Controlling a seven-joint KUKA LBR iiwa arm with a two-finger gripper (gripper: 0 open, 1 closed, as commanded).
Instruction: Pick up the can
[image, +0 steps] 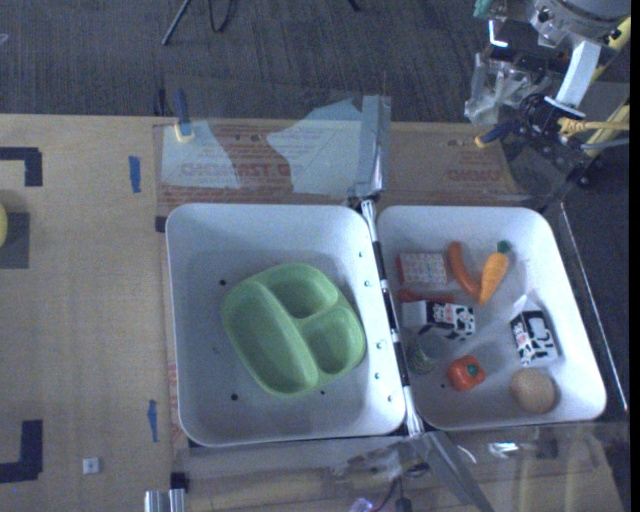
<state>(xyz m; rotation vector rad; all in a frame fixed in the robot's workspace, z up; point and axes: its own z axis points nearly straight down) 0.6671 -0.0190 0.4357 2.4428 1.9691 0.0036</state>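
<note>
The can (420, 357), seemingly the small dull grey piece, lies low in the right bin (578, 318), close to the wall shared with the left bin (190, 330). It sits between a black-and-white carton (446, 317) and a red tomato (465, 373). The arm (560, 60) hangs beyond the bins' far edge, above the counter (80, 300), well apart from the can; whether its jaws are open or closed cannot be told from here. The can is probably a light toy (its neighbours look like play food), stiff-walled and smooth, so it may slip or roll if pinched off-centre. The best hold looks to be across its middle, with the jaws coming straight down between carton and tomato.
</note>
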